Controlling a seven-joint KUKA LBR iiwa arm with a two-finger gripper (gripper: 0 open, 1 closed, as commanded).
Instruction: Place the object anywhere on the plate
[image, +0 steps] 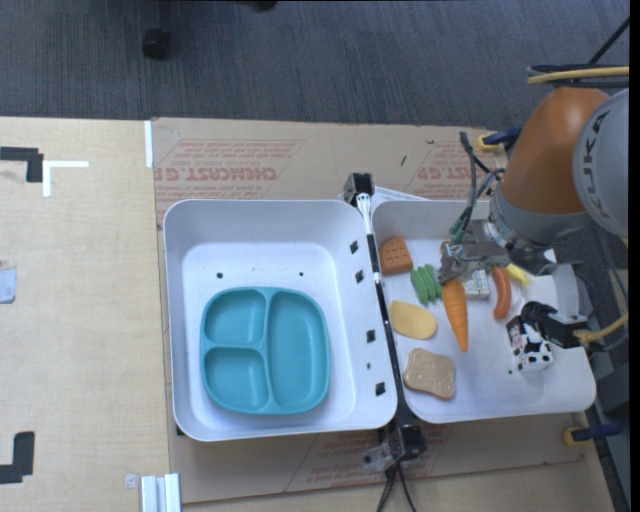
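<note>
Bright, even light from overhead; the white bins (260, 225) almost glare. Shadows stay soft and short. Slight softness throughout, dimmer carpet along the top.

Cardboard sheet (250, 158) under two white bins (180, 300), on a wooden bench (70, 330).

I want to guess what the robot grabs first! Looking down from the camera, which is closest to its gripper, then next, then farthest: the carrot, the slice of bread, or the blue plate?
1. Carrot, just below the gripper.
2. Bread slice, at the right bin's near edge.
3. Blue plate, over in the left bin.
</note>
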